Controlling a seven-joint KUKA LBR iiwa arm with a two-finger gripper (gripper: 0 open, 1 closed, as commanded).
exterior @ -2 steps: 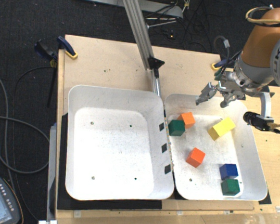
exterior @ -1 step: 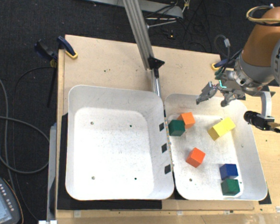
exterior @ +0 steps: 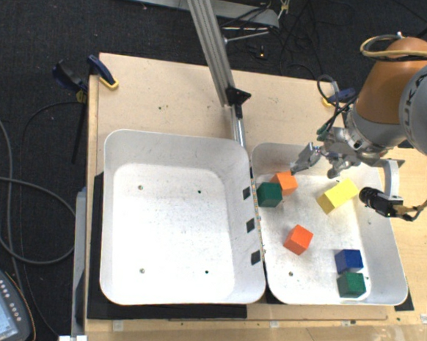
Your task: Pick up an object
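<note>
Black carpet and loose cables ring the wooden tabletop (exterior: 168, 89), where two white bins sit side by side; the blocks all lie in the right bin (exterior: 384, 249). Above its far edge hangs the end effector (exterior: 322, 161), fingers spread apart with nothing between them. Just below and to its left sits a small orange block (exterior: 287, 182) touching a green block (exterior: 269, 195); just below and to its right lies the yellow block (exterior: 337, 195), standing alone. Farther off are another orange block (exterior: 298, 239), a blue block (exterior: 348, 260) and a second green block (exterior: 351, 284). I'd go for the yellow one: it looks free on all sides, so centre over it, square the fingers to its faces, then descend straight.
</note>
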